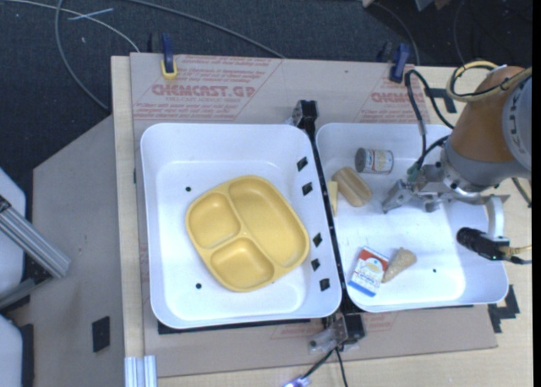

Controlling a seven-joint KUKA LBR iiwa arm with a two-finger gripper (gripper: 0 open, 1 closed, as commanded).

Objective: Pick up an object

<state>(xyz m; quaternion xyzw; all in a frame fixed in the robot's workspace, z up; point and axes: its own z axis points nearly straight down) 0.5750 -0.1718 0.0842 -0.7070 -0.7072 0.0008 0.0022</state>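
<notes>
The right bin (439, 286) holds a few small objects. A small grey can (374, 160) lies on its side near the bin's far wall. Below it, by the left wall, is a tan bread-like roll (351, 187). A red, white and blue box (368, 269) and a tan wedge (401, 263) lie side by side near the front. My gripper (399, 198) hangs low over the bin's middle, just right of the roll and below the can, with nothing seen in it.
The left bin (161, 208) holds a yellow divided plate (246, 231). A black divider with clips (314, 208) runs between the bins. The grey arm with its orange band (483, 119) covers the right bin's far right corner. Cables trail at the right edge.
</notes>
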